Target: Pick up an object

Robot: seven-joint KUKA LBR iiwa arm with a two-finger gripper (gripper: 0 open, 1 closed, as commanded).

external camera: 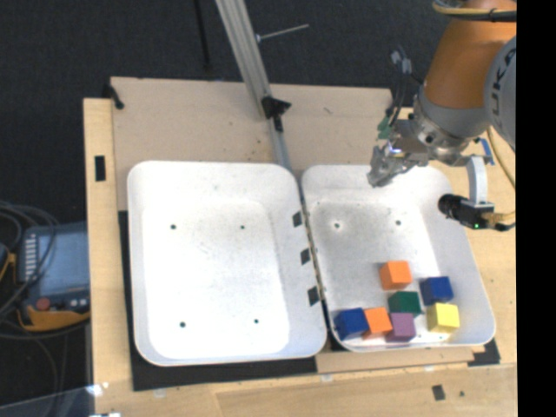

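Observation:
Several small coloured blocks lie in the near part of the right bin (365,224): an orange block (395,274), a green one (405,302), a blue one (436,287), a yellow one (445,316), a purple one (401,326), a second orange one (378,321) and a second blue one (351,322). My gripper (383,175) hangs over the far edge of the right bin, well away from the blocks. Nothing shows between its fingers.
The left bin (217,259) stands beside the right one. A slanted metal rail (252,68) rises from the back of the bench between the bins. A screen device with cables (52,268) sits off the bench at the left.

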